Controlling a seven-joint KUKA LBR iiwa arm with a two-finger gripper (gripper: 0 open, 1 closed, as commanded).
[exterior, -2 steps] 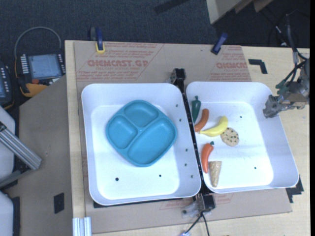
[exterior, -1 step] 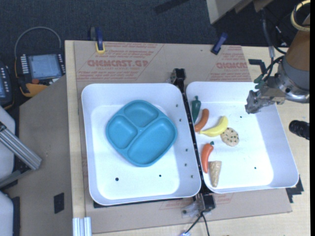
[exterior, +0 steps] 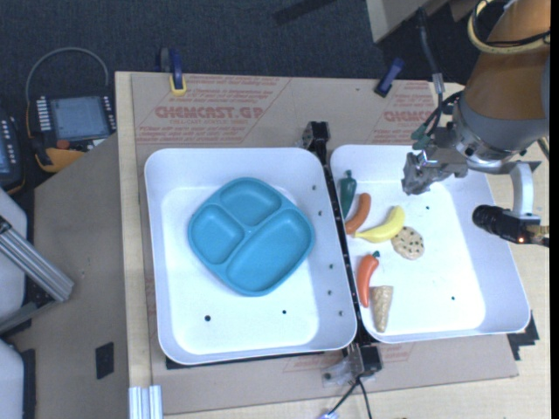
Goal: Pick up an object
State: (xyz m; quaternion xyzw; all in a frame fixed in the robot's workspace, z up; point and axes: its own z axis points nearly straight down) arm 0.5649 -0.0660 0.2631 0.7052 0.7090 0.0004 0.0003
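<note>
My gripper point(exterior: 417, 182) hangs over the upper middle of the right bin point(exterior: 472, 260), above and to the right of the toys. Below it lie a yellow banana point(exterior: 384, 226), a round speckled cookie point(exterior: 408, 244), an orange pepper point(exterior: 358, 213) and a dark green pepper point(exterior: 348, 188). Lower in the bin are an orange carrot point(exterior: 366, 275) and a tan cone point(exterior: 382, 307). Nothing shows between the fingers.
The left bin point(exterior: 175, 260) holds a blue divided plate point(exterior: 251, 235). A black clamp point(exterior: 315, 135) sits at the top between the bins. A black part of the arm point(exterior: 502, 223) reaches over the right bin's right side.
</note>
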